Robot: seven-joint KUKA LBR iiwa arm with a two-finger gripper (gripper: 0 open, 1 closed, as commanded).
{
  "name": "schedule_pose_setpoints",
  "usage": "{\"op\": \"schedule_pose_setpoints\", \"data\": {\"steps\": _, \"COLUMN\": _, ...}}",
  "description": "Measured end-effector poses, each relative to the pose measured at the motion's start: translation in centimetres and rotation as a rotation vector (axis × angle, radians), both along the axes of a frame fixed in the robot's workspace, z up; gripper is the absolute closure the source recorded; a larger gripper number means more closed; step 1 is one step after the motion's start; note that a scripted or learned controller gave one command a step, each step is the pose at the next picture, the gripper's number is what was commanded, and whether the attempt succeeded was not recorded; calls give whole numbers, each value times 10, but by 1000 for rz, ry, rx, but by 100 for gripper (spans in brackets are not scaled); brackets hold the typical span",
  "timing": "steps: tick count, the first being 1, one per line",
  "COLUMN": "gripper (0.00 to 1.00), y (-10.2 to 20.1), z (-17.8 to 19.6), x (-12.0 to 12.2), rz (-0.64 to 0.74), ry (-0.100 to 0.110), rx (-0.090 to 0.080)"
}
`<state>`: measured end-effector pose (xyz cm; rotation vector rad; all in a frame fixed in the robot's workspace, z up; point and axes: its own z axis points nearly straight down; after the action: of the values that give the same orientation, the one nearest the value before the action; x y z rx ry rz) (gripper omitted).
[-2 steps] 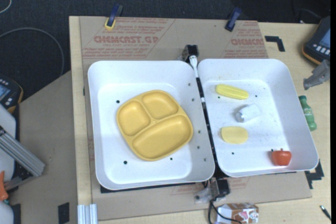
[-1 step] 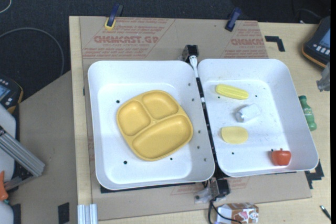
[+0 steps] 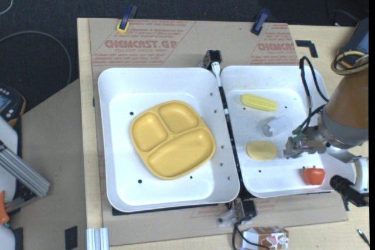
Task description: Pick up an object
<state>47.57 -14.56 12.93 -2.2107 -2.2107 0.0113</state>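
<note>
Tabletop [image 3: 176, 38]: brown board carrying 2 shallow white bins side by side.

Left bin [image 3: 111, 126]: holds 1 yellow divided plate [image 3: 171, 139] with 3 compartments, lying flat near the bin's centre.

Right bin [image 3: 258, 181]: holds 4 items. 1 yellow corn cob [image 3: 259, 103] lies toward the far side. 1 small translucent grey object [image 3: 269, 127] sits near the middle. 1 pale yellow rounded piece [image 3: 261, 151] lies just nearer than it. 1 red-orange tomato-like object [image 3: 313, 175] rests near the right front corner.

Arm [image 3: 351, 108]: enters from the right, over the right bin.

Claw [image 3: 296, 146]: low over the bin floor, between the pale yellow piece and the red-orange object, touching neither visibly. Finger spacing: cannot tell.
</note>
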Motion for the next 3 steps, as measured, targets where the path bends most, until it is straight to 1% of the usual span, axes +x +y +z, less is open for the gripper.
{"op": "schedule_pose_setpoints", "data": {"steps": 1, "gripper": 100, "y": 44, "z": -46, "x": 3, "rz": 2, "ry": -13, "rx": -4}}
{"op": "schedule_pose_setpoints", "data": {"steps": 2, "gripper": 100, "y": 51, "z": -43, "x": 4, "rz": 0, "ry": -18, "rx": -6}}
{"op": "schedule_pose_setpoints", "data": {"steps": 3, "gripper": 100, "y": 51, "z": -43, "x": 4, "rz": -1, "ry": -18, "rx": -6}}
